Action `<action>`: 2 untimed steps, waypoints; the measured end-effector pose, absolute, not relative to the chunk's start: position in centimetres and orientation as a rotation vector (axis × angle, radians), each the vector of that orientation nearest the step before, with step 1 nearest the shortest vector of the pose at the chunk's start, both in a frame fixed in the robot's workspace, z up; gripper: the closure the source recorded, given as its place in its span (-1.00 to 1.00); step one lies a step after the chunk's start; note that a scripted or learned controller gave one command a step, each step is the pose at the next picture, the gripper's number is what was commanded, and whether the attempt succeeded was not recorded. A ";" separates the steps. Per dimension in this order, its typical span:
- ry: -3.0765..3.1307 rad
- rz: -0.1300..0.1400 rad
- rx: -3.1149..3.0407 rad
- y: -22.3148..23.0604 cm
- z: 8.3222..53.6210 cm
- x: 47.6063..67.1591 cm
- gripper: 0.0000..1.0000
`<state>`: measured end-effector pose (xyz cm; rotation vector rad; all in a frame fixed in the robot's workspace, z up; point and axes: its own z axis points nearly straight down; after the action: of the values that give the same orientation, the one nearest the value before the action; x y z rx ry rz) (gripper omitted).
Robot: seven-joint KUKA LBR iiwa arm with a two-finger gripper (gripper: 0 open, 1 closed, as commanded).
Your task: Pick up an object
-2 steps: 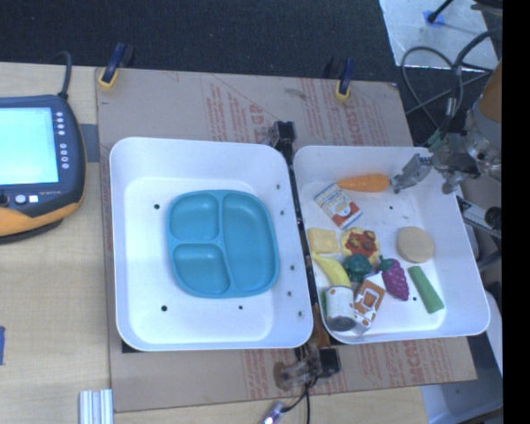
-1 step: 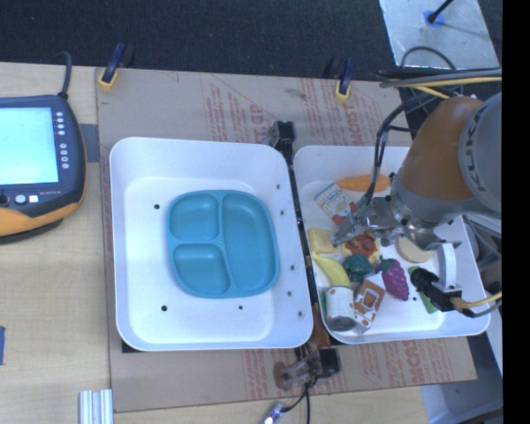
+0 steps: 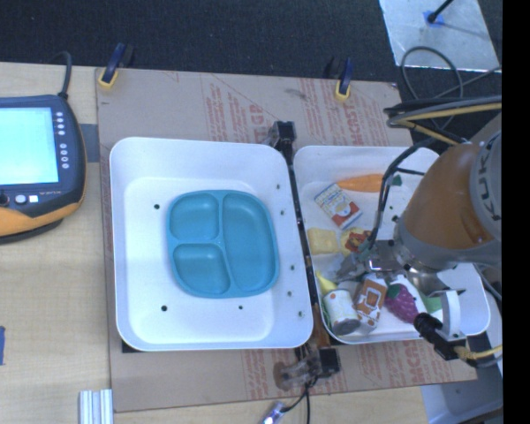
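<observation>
White plastic bins are sitting side by side on a cardboard-covered bench (image 3: 203,104). The left bin (image 3: 141,316) is holding a teal divided plate (image 3: 222,243) with three compartments, lying flat near its middle. The right bin (image 3: 305,162) is crowded with small toy food items: an orange carrot (image 3: 364,183) along its far wall, a small white carton (image 3: 336,204) with a red and blue label just below it, a yellow block (image 3: 321,240) near the left wall, a white can (image 3: 340,310) lying at the near edge, a brown and white packet (image 3: 370,298) touching the can, and a magenta object (image 3: 403,302) just beside the packet.

The grey arm with its orange band (image 3: 446,206) is reaching in from the right and hanging over the right bin. The gripper (image 3: 364,263) is sitting low among the items, just above the packet and near the yellow block. How wide it is standing, and whether anything is caught in it, cannot be told through the clutter.

A tablet-like pendant (image 3: 22,162) with a lit screen is resting at the bench's left.
</observation>
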<state>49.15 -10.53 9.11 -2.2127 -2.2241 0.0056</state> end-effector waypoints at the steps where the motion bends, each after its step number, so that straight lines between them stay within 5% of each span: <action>1: -2.226 0.005 -2.213 -10.1 9.2 53.7 -1.00; 2: -2.224 0.006 -2.213 -9.7 9.1 51.2 -1.00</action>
<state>51.15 -9.73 9.13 -2.2125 -2.2241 0.0058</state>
